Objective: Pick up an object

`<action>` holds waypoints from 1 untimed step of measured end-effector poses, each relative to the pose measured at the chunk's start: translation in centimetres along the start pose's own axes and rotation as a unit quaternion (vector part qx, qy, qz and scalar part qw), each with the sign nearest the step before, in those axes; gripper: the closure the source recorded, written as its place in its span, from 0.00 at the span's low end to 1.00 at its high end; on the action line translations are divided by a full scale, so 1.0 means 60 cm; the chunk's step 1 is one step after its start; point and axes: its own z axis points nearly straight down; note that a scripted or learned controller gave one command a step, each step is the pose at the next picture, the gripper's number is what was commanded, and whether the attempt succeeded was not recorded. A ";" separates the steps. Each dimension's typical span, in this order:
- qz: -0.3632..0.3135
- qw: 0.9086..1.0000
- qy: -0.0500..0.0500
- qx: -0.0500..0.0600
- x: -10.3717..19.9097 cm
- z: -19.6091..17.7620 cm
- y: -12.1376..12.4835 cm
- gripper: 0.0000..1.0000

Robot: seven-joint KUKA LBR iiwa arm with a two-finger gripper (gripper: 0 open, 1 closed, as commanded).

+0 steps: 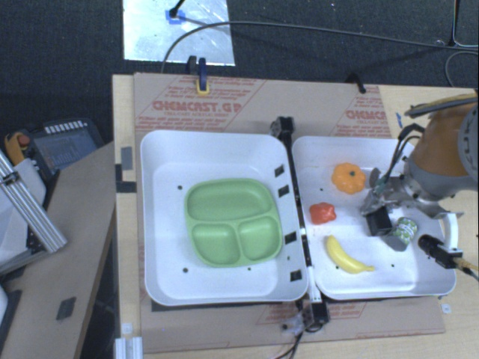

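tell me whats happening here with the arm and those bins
A robot arm reaches from the right into the right bin, its gripper low among the things there. A can lies just beside it, with a banana, a red piece and an orange pumpkin nearby. Nothing looks lifted yet. The left bin holds a green tray.
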 end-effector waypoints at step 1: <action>0.000 1.000 -0.001 -0.001 -0.001 -0.107 0.009 1.00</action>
